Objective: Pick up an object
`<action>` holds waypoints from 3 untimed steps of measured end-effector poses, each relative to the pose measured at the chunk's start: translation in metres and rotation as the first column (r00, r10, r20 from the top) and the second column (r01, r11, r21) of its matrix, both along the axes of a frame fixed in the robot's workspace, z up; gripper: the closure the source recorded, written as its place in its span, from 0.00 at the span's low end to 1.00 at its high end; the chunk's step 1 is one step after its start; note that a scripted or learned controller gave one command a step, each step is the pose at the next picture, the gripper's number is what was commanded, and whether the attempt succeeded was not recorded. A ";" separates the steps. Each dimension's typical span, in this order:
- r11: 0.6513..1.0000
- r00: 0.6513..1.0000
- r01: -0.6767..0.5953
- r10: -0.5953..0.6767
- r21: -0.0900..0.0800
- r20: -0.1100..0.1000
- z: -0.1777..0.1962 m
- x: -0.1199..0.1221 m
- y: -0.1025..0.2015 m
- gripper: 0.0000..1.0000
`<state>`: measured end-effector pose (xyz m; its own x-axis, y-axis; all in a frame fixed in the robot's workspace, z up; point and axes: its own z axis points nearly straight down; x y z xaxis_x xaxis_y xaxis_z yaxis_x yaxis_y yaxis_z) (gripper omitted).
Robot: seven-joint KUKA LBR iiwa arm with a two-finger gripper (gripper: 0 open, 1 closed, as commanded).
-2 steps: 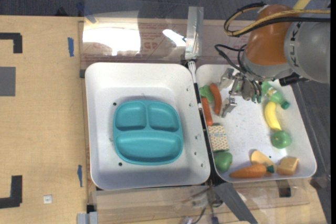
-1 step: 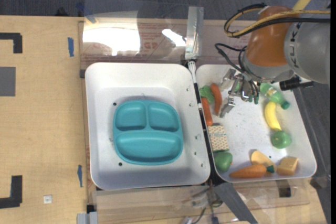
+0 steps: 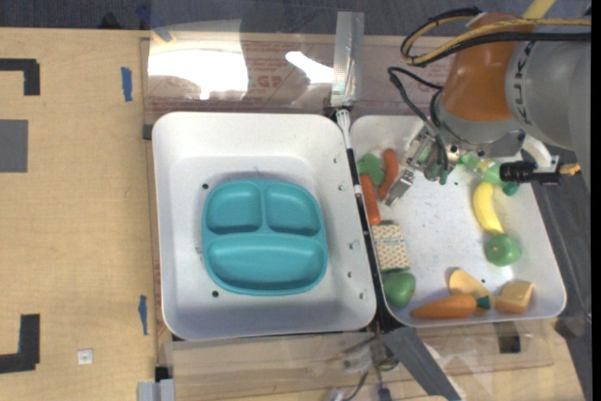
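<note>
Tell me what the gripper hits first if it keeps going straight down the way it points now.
Probably the red sausage-like piece by the right bin's left wall, just below-left of the gripper. The small carrot lies right beside that line, and depth is hard to judge from this slanted view.

- One camera watches me, fixed above the bench (image 3: 66,202) and looking down on it at a slant.
- It sits far enough back to take in both white bins side by side: the left bin (image 3: 178,146) lies near the middle of the view, the right bin (image 3: 545,268) toward the right edge.
- The far side of the bench lies at the top of the view, the near side at the bottom.
- My arm (image 3: 526,80) comes in from the upper right, so the camera looks down on the orange band above my wrist.
</note>
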<state>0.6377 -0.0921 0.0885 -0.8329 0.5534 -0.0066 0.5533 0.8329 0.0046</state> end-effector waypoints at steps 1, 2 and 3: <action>0.964 0.964 0.265 -0.265 0.002 0.000 0.000 -0.004 0.001 0.00; 0.965 0.965 0.262 -0.262 0.000 0.010 0.014 -0.001 0.001 1.00; 0.978 0.978 0.210 -0.210 0.003 0.009 0.164 0.011 0.035 1.00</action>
